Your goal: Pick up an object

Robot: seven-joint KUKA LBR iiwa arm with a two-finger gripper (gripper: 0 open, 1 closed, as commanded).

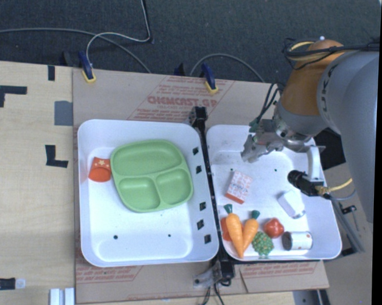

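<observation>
Bench (27, 193) of pale wood, overlaid with a flat brown cardboard sheet (149, 97) printed in red and held by two blue clamps at the far edge. Arm (331, 91) of smooth grey casing with a glossy orange band, entering from the right, bent downward at the wrist and angled toward the lower left of the view. Left bin (88, 239) and right bin (325, 247) of shallow white plastic with rounded corners, side by side, touching along a black seam. Green plate (150, 163) of matte plastic, rounded, with three compartments, flat in the left bin; small orange-red block (100, 170) just beside its left edge. Jaws poised over the bare upper left floor of the right bin, tip close above the surface; open or closed not discernible, nothing visibly gripped. Candidate objects all in the right bin: two tapered orange carrots (236, 233) side by side near the front edge, pink-and-white flat packet (238, 186) nearest the jaws yet apart from them, white cylinder (292, 204), dark-ended white cylinder (298, 240), knobbly green broccoli (262, 244), round red tomato (274, 228).
</observation>
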